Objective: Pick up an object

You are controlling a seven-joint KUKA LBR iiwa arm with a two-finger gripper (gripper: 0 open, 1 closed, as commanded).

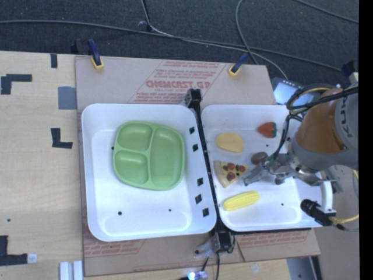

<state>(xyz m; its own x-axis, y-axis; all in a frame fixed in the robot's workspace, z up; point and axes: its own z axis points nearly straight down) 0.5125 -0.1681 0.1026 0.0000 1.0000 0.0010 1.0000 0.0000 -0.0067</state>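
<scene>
I'm looking down at a robotics lab bench: cardboard sheet (192, 80) is sitting clamped under two white bins (99, 214), tape marks (58, 137) dotting the wooden tabletop, cables (175, 34) trailing over dark carpet.

Arm (326, 134) cut off at right frame edge; its body covers the right bin's (245, 112) far right wall. Claw (252, 178) fingertips too small and dark to resolve; jaw gap indeterminate. Small grey-brown object (259, 157) just beside claw: identity unclear, partly hidden. Desk (29, 174) cropped at left and bottom.
</scene>
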